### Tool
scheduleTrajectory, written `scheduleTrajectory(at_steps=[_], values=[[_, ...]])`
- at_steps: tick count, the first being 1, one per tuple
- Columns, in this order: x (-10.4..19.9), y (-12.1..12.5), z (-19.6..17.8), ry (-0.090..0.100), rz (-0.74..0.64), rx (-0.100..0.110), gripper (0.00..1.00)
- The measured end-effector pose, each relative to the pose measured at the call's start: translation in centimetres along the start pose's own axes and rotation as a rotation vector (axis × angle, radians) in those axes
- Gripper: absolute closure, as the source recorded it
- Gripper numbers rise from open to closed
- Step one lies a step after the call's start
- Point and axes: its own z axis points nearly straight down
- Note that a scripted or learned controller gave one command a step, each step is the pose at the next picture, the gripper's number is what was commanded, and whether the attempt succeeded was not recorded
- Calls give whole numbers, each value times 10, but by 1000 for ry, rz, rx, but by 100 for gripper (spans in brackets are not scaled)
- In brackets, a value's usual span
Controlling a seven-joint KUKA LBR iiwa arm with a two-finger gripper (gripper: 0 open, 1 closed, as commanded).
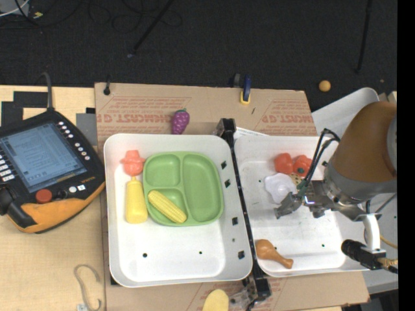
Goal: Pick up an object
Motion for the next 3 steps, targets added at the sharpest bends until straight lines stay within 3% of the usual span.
scheduleTrajectory(at_steps=[2,3], values=[[10,0,92,-1,0,-3,0],[7,0,79,0,9,-4,100]])
